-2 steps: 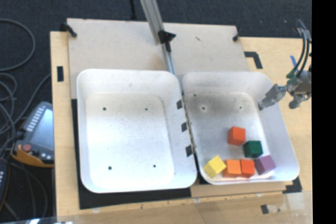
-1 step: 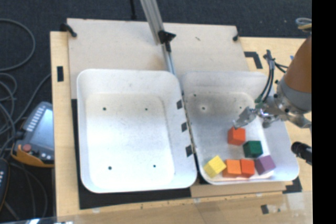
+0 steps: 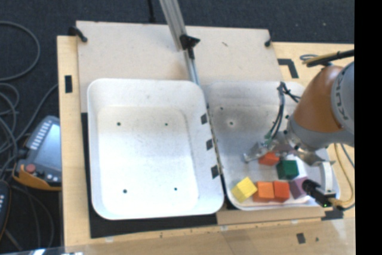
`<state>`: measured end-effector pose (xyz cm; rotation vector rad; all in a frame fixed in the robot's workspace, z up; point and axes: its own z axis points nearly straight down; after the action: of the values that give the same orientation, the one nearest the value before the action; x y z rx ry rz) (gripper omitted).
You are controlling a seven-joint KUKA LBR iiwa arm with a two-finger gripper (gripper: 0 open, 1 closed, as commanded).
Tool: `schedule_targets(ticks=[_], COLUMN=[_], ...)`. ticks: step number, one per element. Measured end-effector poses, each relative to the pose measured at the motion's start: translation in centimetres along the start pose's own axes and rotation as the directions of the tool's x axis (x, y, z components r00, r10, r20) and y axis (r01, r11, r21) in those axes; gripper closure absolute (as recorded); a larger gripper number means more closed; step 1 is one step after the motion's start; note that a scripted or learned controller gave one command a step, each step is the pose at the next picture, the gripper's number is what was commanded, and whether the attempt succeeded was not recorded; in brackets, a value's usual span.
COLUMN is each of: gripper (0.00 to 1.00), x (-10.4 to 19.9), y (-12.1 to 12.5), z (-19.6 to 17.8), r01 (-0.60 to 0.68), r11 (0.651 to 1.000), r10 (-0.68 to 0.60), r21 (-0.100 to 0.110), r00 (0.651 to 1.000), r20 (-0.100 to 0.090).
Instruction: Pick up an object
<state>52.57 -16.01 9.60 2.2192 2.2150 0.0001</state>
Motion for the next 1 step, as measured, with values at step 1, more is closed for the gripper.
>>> schedule_targets(ticks=[1], gripper=[1.0], x=[-0.1], y=[0.11], z=[-1.28], r01=[-0.005], r11=[1.0], r10=[0.005], r21=[-0.004], r00=[1.0], r20=[-0.001])
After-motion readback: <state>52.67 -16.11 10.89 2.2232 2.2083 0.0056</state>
